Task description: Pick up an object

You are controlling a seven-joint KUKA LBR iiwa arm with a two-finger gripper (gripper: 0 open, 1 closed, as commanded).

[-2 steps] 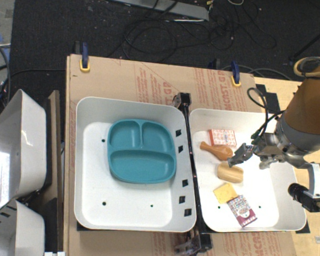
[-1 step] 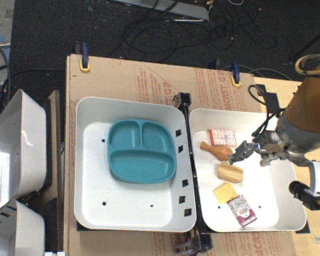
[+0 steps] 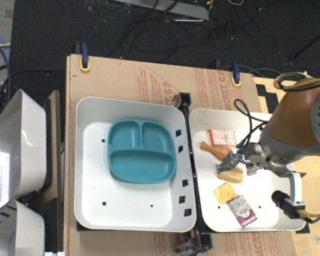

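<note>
My gripper (image 3: 230, 163) hangs low over the middle of the right bin (image 3: 285, 223), reaching in from the right. It sits right on top of a tan wedge-shaped piece (image 3: 232, 175), and I cannot make out whether it grips the wedge. An orange-brown carrot-like piece (image 3: 215, 150) lies just to the gripper's upper left. Behind that is a small pink and white box (image 3: 222, 137). A yellow chunk (image 3: 224, 193) and a pink patterned packet (image 3: 242, 209) lie nearer the bin's front.
The left bin (image 3: 88, 202) holds a teal divided plate (image 3: 142, 152). A black divider (image 3: 188, 171) runs between the two bins. The arm's grey body and orange band (image 3: 299, 116) cover the right bin's far right side. White containers (image 3: 14, 152) stand left of the bench.
</note>
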